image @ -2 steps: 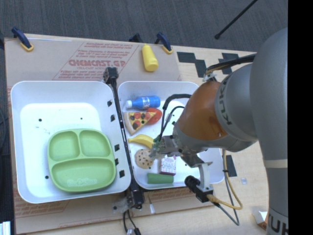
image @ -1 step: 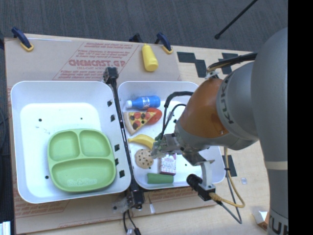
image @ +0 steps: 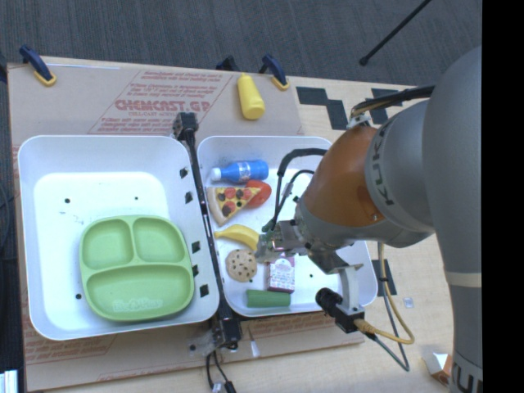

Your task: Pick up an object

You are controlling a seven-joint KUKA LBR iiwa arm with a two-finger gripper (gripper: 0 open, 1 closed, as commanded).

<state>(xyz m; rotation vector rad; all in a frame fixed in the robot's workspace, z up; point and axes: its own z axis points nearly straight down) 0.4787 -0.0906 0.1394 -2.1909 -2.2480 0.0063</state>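
Green plastic, a three-compartment divided plate [image: 137,267], lies alone in the left white bin [image: 33,170], well apart from the action. Across the black-clipped divider, the right white bin [image: 214,150] holds the candidates: a blue and white toy bottle [image: 241,171] at the top, a red and yellow toy pizza slice [image: 237,198] just below it, then a yellow toy banana [image: 240,236], a tan chocolate-chip toy cookie [image: 240,265] and a flat green block [image: 268,299] along the lower wall. Just right of the banana and cookie, the metal two-finger gripper [image: 273,247] hangs low over the bin, directly above a small maroon and white carton [image: 282,274], beneath the orange band and grey bulk of the arm. Whether it is parted or closed cannot be told from this angle, and nothing is clearly seen between its tips. The crowding is the likely hazard: banana, cookie and carton sit close together, so a descent slightly off centre could nudge one aside, pinch only an edge, or tip the carton over and close on nothing.
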